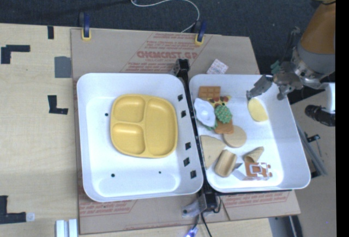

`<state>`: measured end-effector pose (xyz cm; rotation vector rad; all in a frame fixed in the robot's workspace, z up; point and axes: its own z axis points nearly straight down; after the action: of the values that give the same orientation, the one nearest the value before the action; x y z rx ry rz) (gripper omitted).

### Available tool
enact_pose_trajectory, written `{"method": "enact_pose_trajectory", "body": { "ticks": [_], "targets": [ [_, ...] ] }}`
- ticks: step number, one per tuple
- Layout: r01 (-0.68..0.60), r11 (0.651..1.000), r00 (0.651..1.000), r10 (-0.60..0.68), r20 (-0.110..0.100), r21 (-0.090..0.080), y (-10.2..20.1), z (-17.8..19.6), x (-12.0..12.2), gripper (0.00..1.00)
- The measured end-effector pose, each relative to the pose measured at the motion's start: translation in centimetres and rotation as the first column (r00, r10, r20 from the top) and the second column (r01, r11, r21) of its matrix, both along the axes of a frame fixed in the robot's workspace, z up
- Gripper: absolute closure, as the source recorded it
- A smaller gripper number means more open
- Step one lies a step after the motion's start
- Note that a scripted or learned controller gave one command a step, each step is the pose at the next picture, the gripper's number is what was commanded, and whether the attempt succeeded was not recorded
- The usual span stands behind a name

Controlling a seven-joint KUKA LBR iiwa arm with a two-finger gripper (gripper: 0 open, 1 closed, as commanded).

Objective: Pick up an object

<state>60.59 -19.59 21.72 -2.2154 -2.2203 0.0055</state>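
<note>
Glossy yellow plastic tray (144, 125)

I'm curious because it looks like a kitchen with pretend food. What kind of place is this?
Probably a robot test lab, not a kitchen. A robot arm reaches over two white bins; toy food fills one, a yellow divided plate sits in the other, and clamps hold cardboard underneath.

Red print on the cardboard sheet (158, 56) under the bins reads roughly "CHICKCAST", mirrored and blurred

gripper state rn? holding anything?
gripper: over the right bin's upper right area, just above the yellow piece; nothing seen in its grasp; open or shut cannot be told.
</note>
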Motion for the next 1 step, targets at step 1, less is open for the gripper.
{"method": "enact_pose_trajectory", "body": {
  "ticks": [1],
  "targets": [
    [-0.002, 1.000, 1.000, 0.002, 0.002, 0.001, 3.63, -13.33, 4.68, 0.00]
  ]
}}
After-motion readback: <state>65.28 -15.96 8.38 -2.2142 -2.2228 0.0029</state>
